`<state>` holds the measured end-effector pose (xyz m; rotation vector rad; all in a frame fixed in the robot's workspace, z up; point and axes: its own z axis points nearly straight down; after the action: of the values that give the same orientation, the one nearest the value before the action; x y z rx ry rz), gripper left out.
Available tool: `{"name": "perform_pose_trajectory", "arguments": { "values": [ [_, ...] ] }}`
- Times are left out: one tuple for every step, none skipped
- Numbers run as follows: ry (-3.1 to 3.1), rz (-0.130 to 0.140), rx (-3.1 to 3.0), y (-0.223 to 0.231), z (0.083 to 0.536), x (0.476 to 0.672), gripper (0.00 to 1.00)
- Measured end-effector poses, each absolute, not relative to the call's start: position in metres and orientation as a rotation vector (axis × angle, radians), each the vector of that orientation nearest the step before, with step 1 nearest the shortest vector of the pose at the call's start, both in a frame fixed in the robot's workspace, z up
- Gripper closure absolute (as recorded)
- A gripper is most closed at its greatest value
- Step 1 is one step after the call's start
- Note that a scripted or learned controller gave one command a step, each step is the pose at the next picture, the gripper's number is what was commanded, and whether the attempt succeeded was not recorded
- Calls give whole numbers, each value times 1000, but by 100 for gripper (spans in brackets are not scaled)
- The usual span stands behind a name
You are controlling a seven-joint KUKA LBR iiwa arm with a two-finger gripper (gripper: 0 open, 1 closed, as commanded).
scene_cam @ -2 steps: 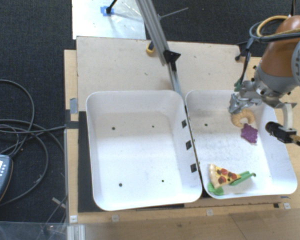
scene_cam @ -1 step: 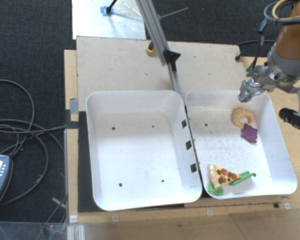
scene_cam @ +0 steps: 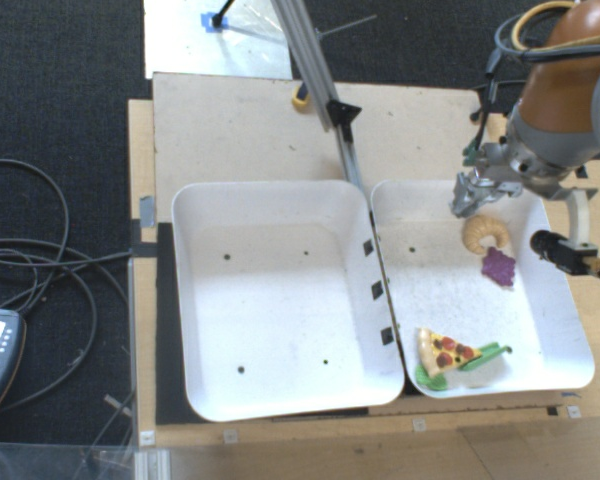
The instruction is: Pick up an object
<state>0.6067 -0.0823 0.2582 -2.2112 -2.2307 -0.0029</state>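
Overhead, the grey arm with its orange band [scene_cam: 570, 43] reaches in from the right and hangs its metal two-finger gripper [scene_cam: 472, 196] over the far part of the right-hand shallow white plastic bin [scene_cam: 570, 353]. Whether that gripper is clenched or released cannot be told from this slanted view, and nothing can be made out in its grip. Just beside the gripper tip, on the near side, lies a tan curved croissant-shaped toy [scene_cam: 485, 234] on the bin floor; whether the tip touches it is unclear. Touching or nearly touching the croissant on its near right side sits a small purple bunch-of-grapes toy [scene_cam: 498, 266]. Well apart from these, at the near edge of the same bin, a triangular toy pizza slice with red and yellow toppings [scene_cam: 443, 349] lies beside a green leafy plastic piece [scene_cam: 483, 355], which stretches to the right of the slice and touches it. A black cylindrical part [scene_cam: 555, 250] juts out from the arm over the right rim of the bin. The left-hand shallow white plastic bin [scene_cam: 195, 268] sits against the right one, the two rims meeting along a seam marked with small black tabs. A slanted grey metal pole [scene_cam: 310, 48] crosses the pale wooden bench [scene_cam: 230, 128] behind the bins, and black cables [scene_cam: 40, 258] loop over the dark floor on the left.
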Motion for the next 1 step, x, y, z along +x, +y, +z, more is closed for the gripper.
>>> {"name": "perform_pose_trajectory", "arguments": {
  "values": [
    [-2231,-4,-2211,-34,264,591,100]
  ]
}}
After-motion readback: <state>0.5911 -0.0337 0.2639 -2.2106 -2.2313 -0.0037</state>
